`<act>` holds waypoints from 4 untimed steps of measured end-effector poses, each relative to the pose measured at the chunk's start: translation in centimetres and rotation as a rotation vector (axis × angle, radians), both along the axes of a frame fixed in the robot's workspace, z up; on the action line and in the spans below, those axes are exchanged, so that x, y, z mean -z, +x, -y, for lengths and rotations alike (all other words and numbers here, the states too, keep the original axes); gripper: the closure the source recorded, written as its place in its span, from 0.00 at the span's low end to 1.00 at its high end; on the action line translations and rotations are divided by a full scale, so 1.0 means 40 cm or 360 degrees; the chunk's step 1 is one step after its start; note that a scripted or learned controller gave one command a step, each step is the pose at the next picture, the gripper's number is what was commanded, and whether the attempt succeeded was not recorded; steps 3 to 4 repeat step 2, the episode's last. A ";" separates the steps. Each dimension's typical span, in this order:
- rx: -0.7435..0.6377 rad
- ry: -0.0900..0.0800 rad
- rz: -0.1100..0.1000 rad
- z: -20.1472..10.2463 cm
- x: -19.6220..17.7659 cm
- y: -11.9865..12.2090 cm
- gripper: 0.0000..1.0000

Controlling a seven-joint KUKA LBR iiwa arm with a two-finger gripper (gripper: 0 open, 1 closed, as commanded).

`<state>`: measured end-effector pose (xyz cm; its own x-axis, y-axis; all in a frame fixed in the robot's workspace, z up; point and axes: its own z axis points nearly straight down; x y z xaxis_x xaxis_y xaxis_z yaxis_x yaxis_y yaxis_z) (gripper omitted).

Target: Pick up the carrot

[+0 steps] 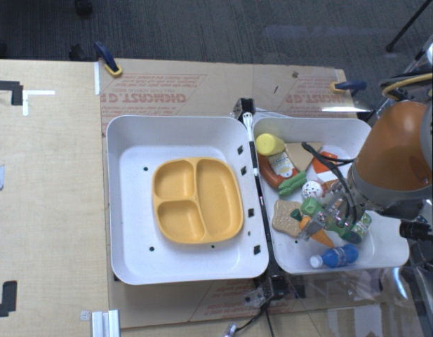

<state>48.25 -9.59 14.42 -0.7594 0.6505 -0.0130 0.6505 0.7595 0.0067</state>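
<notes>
Camera view places the gripper (327, 220) low inside the right bin (395, 251), near that bin's front edge, with the grey and orange arm (395, 153) covering the bin's right side. Whether the tool is spread or pressed together cannot be told, because clutter and cabling mask its tip. The carrot (316, 230) lies directly at the tool, an orange tapered piece with a green top, on the bin floor toward the front edge and between a tan cracker-like slab (286, 217) on its left and a blue bottle (339, 256) nearer the front edge. Contact between tool and carrot cannot be confirmed. Judged from this position, the approach is complete or nearly so, while a secure grasp and the lift remain to be done; the carrot rests at floor level. Farther toward the bin's back edge sit a yellow-capped bottle (276, 154), a green pod-shaped item (293, 183) and a small white dotted ball (311, 188), all crowded close together. The left bin (125, 209) adjoins the right bin and holds a yellow divided plate (198, 199) at its centre. Both bins stand on a cardboard sheet (167, 90) with printed lettering, clamped at its back edge by two blue clips (108, 59). The cardboard lies on a pale wooden bench (41, 188). Dark carpet (223, 12) extends beyond the bench's back edge, with a chair caster at the room's far left.
</notes>
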 end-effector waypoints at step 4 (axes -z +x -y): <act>0.1054 0.0008 -0.0021 -0.306 -0.116 0.093 1.00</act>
